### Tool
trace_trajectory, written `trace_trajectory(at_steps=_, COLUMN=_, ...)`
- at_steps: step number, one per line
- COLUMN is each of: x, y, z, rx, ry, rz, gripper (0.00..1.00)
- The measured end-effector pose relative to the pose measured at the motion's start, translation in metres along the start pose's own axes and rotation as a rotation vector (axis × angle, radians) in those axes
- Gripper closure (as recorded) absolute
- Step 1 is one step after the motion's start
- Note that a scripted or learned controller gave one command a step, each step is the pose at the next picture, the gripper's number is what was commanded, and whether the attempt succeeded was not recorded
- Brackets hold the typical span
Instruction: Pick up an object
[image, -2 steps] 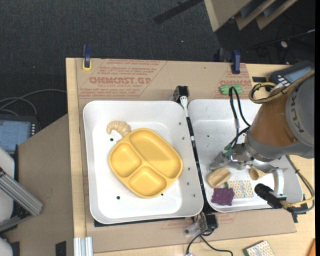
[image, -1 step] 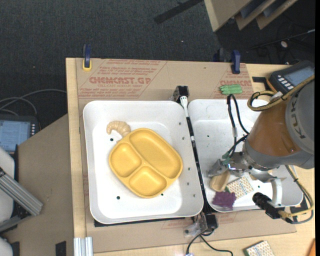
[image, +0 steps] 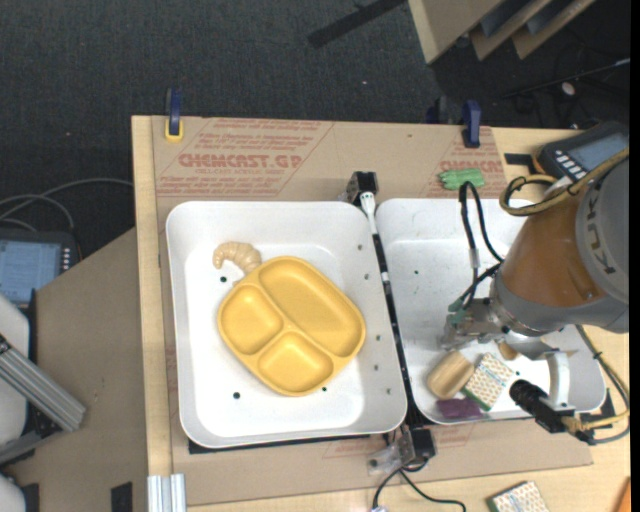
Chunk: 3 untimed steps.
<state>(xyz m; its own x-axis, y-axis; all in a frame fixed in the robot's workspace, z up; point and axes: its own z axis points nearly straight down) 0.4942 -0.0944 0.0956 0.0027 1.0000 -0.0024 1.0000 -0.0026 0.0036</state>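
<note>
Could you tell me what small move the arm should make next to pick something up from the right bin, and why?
Probably a short descent toward the tan block. The gripper hangs just above and to the right of it in the right bin, with a patterned packet and a purple item crowded beside it, so a slight leftward correction first seems wise.

Grey arm (image: 600, 250), orange band, black cables

The two bins (image: 190, 330) are white, and the divided plate (image: 290, 322) is yellow, with a pale tan curled piece (image: 235, 255) beside it. A tan lump (image: 450, 376), a purple item (image: 460, 408) and a white packet (image: 490, 380) with a speckled green-and-red pattern lie together. The arm (image: 560, 265) is grey and orange.
</note>
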Motion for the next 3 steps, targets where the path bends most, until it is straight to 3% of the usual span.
trace_trajectory(at_steps=1, x=0.0, y=0.0, z=0.001, rx=0.001, ry=0.0, rz=0.0, gripper=0.0)
trace_trajectory(at_steps=2, x=0.003, y=0.056, z=0.011, rx=-0.001, ry=0.001, rz=-0.005, gripper=0.0)
trace_trajectory(at_steps=3, x=-0.057, y=-0.019, z=0.011, rx=0.01, ry=0.003, rz=0.005, gripper=0.0)
